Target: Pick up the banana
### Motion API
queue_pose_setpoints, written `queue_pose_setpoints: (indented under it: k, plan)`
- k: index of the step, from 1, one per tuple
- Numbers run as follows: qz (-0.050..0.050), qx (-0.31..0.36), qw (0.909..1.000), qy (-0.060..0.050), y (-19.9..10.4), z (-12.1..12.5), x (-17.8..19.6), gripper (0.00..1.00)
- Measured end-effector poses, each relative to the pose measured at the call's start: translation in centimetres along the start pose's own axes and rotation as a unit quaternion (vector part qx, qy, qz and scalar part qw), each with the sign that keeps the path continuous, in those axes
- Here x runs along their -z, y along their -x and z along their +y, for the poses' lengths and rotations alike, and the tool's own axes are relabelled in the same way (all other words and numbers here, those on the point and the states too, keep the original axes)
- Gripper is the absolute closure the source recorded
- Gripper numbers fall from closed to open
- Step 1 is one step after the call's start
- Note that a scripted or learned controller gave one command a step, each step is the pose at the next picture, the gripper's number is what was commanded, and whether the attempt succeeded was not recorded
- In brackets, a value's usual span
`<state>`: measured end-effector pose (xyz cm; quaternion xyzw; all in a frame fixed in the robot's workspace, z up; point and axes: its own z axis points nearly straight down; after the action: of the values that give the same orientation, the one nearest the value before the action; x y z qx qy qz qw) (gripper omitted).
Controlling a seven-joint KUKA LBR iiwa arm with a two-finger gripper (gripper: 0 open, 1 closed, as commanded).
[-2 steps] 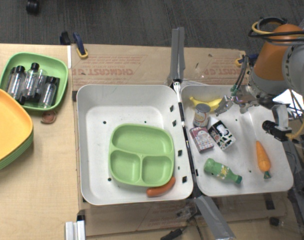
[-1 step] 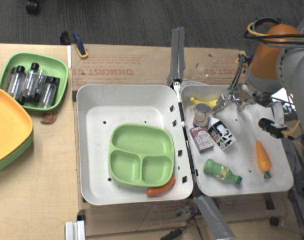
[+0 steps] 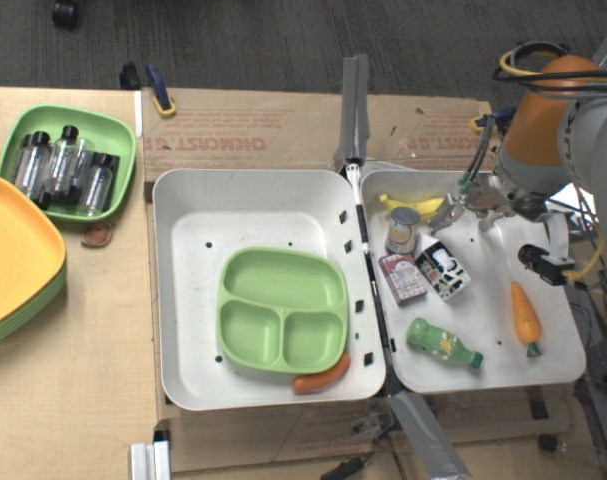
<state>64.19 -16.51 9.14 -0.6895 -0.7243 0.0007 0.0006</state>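
So the banana (image 3: 413, 206) is lying in the right bin (image 3: 558, 368), up in the far-left corner, partly tucked behind a small can (image 3: 403, 231) that sits just in front of it. The yellow end sticks out to the right of the can, toward the arm.

The arm comes in from the right, and the hand (image 3: 463, 206) is hanging over the far part of that same bin, just right of the banana's tip. Nothing is between its fingers as far as I can see, and I honestly can't tell if they're spread or pressed together; it's too cluttered and dark there.

Other stuff in the right bin: a small pinkish box (image 3: 403, 277) just below the can, a black-and-white carton (image 3: 445, 270) right beside it, a green bottle (image 3: 441, 343) lying on its side nearer the front, and a carrot (image 3: 524, 317) over on the right side.

The left bin (image 3: 183, 268) has a green divided tray (image 3: 282, 311) in it, with a reddish sausage (image 3: 321, 376) resting against the tray's front edge.

Off to the left on the worktop (image 3: 73, 398) there's a green dish (image 3: 113, 133) holding small dark-capped bottles (image 3: 63, 168), plus a stack of orange plates (image 3: 18, 258).
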Motion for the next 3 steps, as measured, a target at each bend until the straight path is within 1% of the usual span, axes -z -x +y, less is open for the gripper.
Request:
queue_pose_setpoints:
  k: [1,2,3]
  plan:
    - [-0.001,-0.003,1.0,0.002,1.3,0.0,0.1,0.0]
    - [-0.001,0.005,1.0,0.001,1.3,1.6,0.1,0.0]
    - [0.0,0.031,0.9995,0.0,-1.3,1.7,0.0,0.0]
